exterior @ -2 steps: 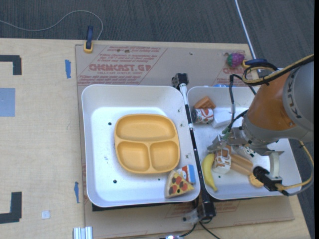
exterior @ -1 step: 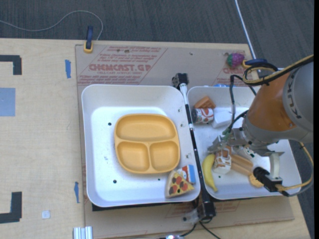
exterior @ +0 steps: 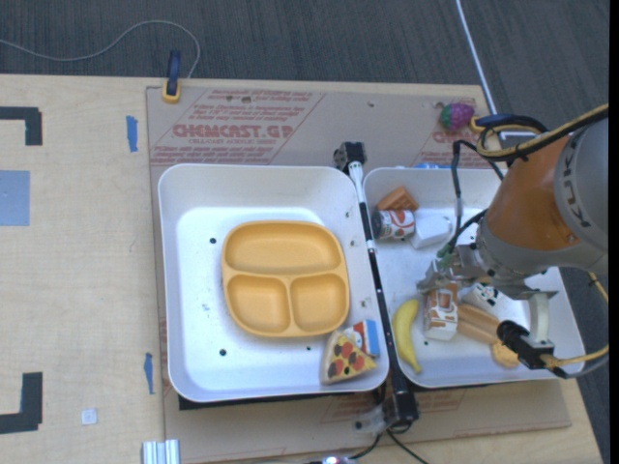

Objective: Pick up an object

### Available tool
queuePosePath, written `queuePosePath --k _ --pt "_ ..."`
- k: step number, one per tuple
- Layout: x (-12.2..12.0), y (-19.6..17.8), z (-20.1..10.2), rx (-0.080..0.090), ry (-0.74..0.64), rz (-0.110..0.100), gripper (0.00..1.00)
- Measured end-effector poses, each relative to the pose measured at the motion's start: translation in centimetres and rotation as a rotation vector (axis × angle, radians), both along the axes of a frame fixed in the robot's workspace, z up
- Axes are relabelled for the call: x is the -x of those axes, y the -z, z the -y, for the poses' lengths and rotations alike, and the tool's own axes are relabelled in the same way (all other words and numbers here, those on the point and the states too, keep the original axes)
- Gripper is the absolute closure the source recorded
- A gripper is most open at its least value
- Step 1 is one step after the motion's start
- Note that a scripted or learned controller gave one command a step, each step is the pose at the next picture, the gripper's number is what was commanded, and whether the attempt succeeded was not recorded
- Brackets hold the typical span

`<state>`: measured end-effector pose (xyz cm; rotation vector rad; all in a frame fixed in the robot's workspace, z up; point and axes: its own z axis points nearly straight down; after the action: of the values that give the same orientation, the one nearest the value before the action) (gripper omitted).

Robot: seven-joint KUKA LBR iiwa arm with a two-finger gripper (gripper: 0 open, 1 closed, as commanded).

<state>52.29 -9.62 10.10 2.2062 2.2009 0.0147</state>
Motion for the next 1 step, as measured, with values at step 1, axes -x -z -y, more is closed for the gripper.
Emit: queuePosePath --k 1 --pt "4.3 -8.38 -6.26 -0.012 -0.004 -0.023 1.0"
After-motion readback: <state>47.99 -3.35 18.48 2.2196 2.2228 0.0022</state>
